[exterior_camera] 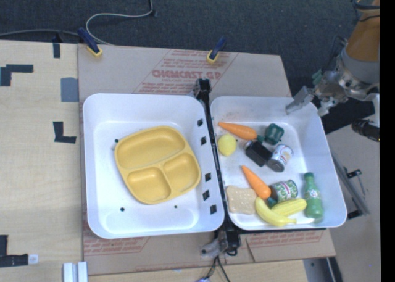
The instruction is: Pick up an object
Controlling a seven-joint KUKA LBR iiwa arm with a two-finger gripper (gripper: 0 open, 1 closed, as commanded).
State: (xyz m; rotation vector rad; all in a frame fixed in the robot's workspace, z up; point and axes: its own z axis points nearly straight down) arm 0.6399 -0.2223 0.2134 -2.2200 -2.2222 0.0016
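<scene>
**Right bin packed with toy food, hand off at the corner**

So the stuff to grab all sits in the right bin. Up top lies a carrot, pointing left, with a yellow lemon just below its tip. Next to those is a dark green cup-like thing, a black block and a small silver can on its side, all bunched close together. A second carrot lies slanted in the middle. Along the near edge: a slice of bread, a banana touching it, a green-label can resting just above the banana, and a green bottle at the far right.

The left bin holds a yellow divided plate, three compartments, sitting a bit tilted.

The hand hangs over the right bin's far right corner, near the rim, well apart from all the items. Can't tell if its fingers are spread or closed from this angle, and nothing shows between them. The arm with its orange band comes in from the right. Both bins rest on a cardboard sheet on the table.
</scene>
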